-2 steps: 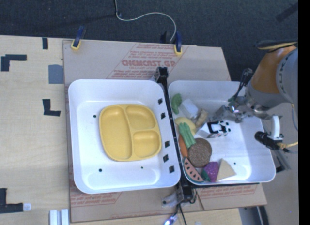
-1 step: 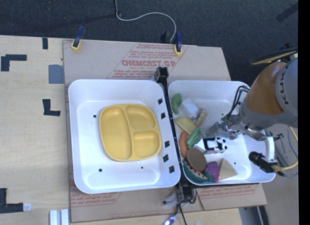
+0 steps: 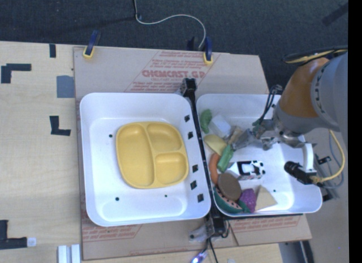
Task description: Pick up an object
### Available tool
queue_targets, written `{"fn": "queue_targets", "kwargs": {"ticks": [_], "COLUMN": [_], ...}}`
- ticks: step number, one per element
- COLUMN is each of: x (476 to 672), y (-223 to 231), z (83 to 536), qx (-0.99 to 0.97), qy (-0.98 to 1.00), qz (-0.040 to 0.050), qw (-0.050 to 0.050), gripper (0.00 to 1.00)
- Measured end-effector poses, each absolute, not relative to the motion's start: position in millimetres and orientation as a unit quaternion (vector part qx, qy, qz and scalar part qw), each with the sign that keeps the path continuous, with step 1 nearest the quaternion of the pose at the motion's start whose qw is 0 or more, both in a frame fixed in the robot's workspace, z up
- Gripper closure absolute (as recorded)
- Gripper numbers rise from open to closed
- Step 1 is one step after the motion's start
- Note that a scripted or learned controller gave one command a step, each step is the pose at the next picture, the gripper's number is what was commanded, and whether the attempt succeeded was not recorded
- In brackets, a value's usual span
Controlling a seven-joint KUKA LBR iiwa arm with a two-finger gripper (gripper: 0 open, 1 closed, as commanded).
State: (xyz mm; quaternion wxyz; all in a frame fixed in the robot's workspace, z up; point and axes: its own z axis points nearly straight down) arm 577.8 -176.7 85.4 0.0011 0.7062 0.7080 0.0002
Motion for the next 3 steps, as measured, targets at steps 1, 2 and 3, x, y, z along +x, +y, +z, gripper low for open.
{"fn": "queue_targets", "kwargs": {"ticks": [1, 2, 3], "x": [529.2, 530.3, 574.3], "y": [-168.4, -168.6, -63.3], "z": [86.1, 95.6, 259.3], "qx": [0.707, 0.707, 0.702], "qy": [0.707, 0.707, 0.712], "qz": [0.0001, -0.0003, 0.0066], "qw": [0.002, 0.001, 0.005], "gripper": [0.00, 1.00, 1.00]}}
